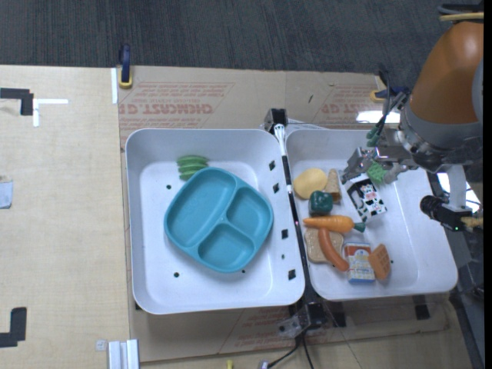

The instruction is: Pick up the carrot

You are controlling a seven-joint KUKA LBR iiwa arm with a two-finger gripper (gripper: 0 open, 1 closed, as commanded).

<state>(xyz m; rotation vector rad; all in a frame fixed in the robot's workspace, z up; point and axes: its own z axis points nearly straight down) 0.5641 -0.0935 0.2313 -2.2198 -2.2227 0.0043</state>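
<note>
Carrot [329,223] lies flat in the right bin [419,271], near that bin's left wall, its green tip pointing right. It is among other toy food: a yellow lemon [310,181] and a green piece [321,202] just above it, a slice of bread [314,244] and a sausage [334,250] just below it, the sausage lying across the bread. To the lower right of these a small carton [359,264] lies beside an orange wedge [380,260]. A black-and-white carton [367,198] lies tilted to the carrot's upper right.

The gripper [367,167] hangs over the upper middle of the right bin, above and to the right of the carrot and apart from it, close over the black-and-white carton. Nothing can be made out between the fingers, and whether they are spread or pressed together cannot be told. The arm [453,75] comes in from the right, with its orange band over the bin's upper right corner.

The left bin [146,229] holds a blue divided plate [219,220] at a slant, with a green pod [192,164] at the plate's upper left edge. Both bins sit side by side on the surface [61,229].
</note>
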